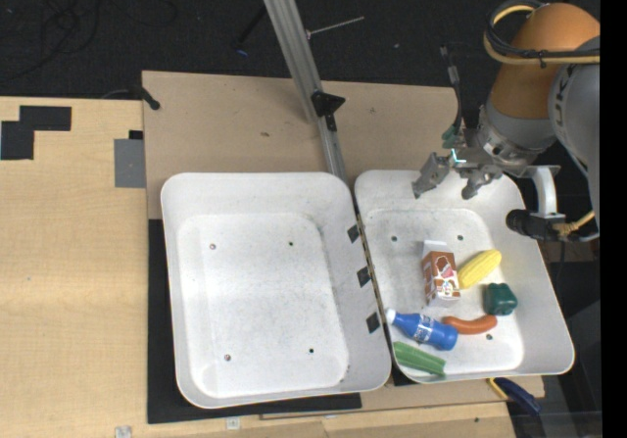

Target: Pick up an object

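While the toys lie clustered at the near end of the right bin (529, 353), the yellow corn cob (479, 267) leaning by the small carton (440, 274), the gripper (452, 178) hangs open and empty over the far rim, likely poised to descend.

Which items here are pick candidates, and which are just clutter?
Pick candidates, all in the right bin: brown carton, yellow corn, dark green block, orange carrot, blue bottle, green pod.

Clutter: left bin, metal rail.
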`<action>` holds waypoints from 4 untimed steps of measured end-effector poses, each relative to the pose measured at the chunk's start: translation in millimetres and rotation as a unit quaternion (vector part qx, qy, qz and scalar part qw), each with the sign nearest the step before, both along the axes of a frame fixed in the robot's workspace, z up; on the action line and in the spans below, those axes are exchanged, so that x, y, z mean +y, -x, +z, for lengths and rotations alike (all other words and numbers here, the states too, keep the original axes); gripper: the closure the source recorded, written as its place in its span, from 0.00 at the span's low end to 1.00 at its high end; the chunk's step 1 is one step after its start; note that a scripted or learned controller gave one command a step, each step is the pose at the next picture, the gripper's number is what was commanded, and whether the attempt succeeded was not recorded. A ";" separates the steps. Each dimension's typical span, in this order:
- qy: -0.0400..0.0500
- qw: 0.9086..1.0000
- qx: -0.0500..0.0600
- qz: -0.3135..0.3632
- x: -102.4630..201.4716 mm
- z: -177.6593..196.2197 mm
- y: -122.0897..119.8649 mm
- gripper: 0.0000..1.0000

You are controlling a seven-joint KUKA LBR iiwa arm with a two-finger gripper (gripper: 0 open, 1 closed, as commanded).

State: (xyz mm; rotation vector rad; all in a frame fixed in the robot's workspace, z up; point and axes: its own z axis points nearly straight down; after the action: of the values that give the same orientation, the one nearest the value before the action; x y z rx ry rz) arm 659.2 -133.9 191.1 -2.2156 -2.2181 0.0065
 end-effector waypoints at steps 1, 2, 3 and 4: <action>0.001 1.000 -0.002 0.001 0.2 2.9 -1.1 0.00; 0.001 1.000 -0.001 0.001 -3.3 -42.3 -4.5 0.00; 0.000 1.000 0.000 0.001 -1.9 -96.5 -3.0 0.00; 0.001 1.000 -0.002 0.002 -2.0 -82.6 -4.6 1.00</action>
State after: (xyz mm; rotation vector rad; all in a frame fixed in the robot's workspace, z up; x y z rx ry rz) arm 663.8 -136.0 108.5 -2.2135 -2.2262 0.0035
